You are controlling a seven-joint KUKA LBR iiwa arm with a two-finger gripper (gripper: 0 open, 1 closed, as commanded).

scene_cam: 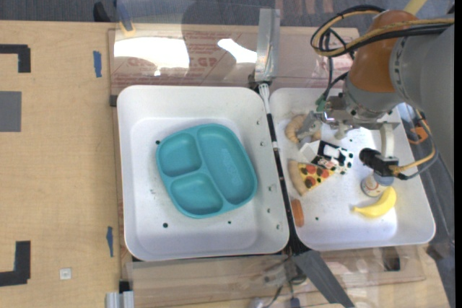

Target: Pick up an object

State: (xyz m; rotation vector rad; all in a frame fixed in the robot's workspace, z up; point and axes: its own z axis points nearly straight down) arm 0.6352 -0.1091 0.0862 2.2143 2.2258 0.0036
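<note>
Inside left bin: teal tray; right bin: banana, pizza slice.

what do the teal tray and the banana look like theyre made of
Teal divided tray: likely moulded plastic, smooth and matte; even colour, rounded compartment walls. Banana: probably toy plastic or rubber; uniform bright yellow with a slight sheen, though too small to be sure.

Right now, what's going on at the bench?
The arm reaches in from the right over the right bin, its gripper low near the back-left corner, above a pizza slice and beside a tan piece. Nothing visibly sits between its fingers. A banana lies toward the front right. The left bin holds a teal divided plate.
</note>
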